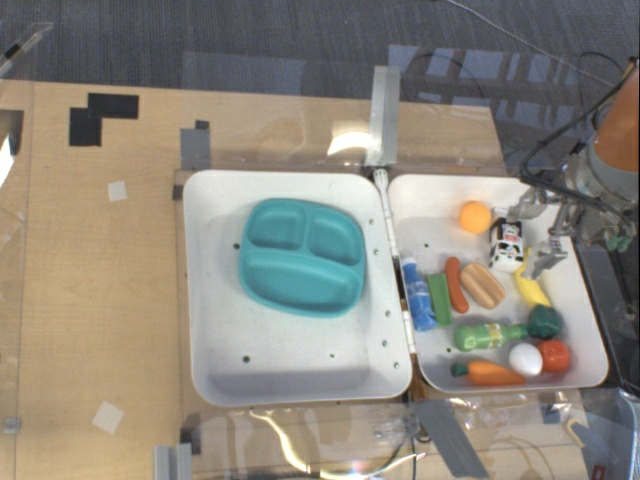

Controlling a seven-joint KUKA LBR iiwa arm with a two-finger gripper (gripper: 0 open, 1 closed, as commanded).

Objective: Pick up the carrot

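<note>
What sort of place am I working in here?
Probably a robotics lab test bench, not a kitchen: two white bins on a wooden bench, toy food such as the carrot and hot dog, a teal divided plate, and the gripper overhead.

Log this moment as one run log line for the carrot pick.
task: pick carrot | carrot: front edge of right bin, beside egg, untouched | tool: open, over bin's back right, apart from carrot | status: not grasped
</note>
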